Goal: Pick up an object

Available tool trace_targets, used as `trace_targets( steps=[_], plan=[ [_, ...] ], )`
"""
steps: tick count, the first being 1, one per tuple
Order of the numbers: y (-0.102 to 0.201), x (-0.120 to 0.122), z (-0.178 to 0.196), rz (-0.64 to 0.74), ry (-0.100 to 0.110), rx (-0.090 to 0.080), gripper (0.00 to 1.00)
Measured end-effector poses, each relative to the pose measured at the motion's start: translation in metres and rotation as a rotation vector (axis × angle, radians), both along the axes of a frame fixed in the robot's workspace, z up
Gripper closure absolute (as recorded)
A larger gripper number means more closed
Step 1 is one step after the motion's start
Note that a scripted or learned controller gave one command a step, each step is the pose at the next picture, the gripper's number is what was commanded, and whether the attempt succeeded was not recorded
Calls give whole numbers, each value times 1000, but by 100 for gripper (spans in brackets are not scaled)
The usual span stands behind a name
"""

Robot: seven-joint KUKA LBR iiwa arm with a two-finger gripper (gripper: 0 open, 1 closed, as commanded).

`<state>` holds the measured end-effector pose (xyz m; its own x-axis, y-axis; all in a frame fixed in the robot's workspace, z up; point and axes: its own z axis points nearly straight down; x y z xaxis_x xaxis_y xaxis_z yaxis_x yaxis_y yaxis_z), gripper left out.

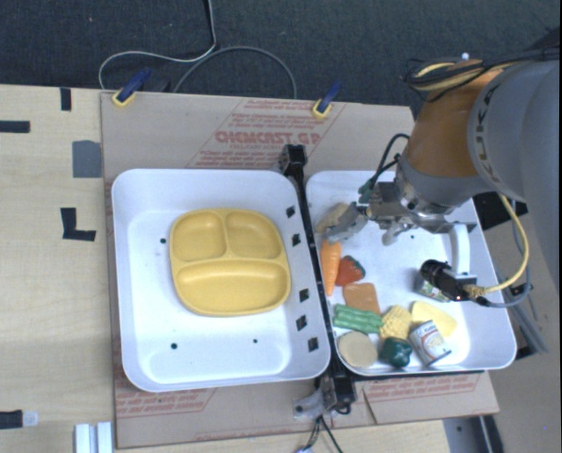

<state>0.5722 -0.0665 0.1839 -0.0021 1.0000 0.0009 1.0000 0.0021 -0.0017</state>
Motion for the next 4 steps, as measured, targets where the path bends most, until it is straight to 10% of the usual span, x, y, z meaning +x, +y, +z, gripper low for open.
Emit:
trace_targets(
  steps=[1, 2, 4],
  plan=[
    [-33, 21, -97, -3, 4, -3, 0],
    [-38, 99, -99, 2, -7, -2, 0],
    [-35, 97, -98, -1, -4, -5, 0]
  ],
)
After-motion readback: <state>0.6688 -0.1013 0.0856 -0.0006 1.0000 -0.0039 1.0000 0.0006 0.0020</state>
